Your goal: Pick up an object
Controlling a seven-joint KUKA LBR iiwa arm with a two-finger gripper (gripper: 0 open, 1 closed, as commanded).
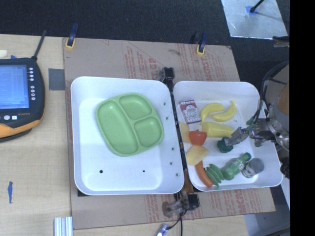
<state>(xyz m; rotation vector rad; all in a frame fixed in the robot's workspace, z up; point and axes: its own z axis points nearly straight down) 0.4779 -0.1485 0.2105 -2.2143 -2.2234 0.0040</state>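
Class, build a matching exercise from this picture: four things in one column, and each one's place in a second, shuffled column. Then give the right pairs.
Things:
1. green divided plate
2. banana
3. red-and-white carton
4. green bottle

Places:
A. right bin, near its front edge
B. left bin
C. right bin, by the wall shared with the left bin
D. right bin, toward its back, right of the carton

Pairs: 1-B, 2-D, 3-C, 4-A
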